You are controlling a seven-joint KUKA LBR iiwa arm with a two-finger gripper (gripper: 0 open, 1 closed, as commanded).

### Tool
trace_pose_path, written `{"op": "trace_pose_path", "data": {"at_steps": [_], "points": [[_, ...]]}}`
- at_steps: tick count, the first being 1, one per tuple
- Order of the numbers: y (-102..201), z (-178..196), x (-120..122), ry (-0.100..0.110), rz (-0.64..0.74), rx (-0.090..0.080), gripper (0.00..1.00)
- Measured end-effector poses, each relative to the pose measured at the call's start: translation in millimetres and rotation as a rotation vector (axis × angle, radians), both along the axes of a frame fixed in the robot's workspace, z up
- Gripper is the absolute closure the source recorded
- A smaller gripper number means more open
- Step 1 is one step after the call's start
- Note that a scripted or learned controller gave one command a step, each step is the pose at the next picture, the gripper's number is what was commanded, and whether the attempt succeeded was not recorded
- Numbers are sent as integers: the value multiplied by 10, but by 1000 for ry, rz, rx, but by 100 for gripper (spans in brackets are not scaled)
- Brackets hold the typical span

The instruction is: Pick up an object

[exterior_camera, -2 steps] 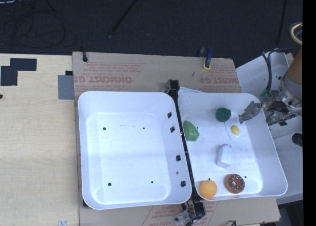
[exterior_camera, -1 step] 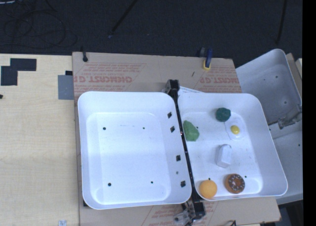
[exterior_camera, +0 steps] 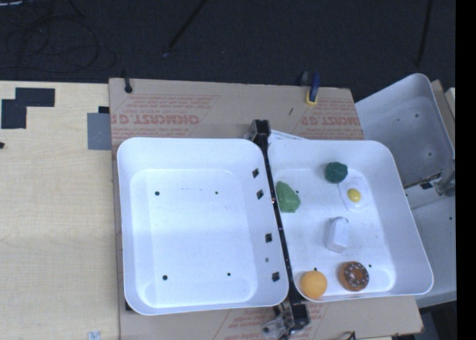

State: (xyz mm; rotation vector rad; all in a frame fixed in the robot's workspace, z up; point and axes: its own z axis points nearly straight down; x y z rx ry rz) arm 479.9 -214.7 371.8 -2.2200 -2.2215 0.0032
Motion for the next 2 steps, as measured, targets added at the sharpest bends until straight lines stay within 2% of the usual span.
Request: {"op": "trace_pose_path", "data": {"at_steps": [1,2], "points": [[190,-457,-47,3,2,3,100],[14,-1316,-53,7,-2,4,100]]}}
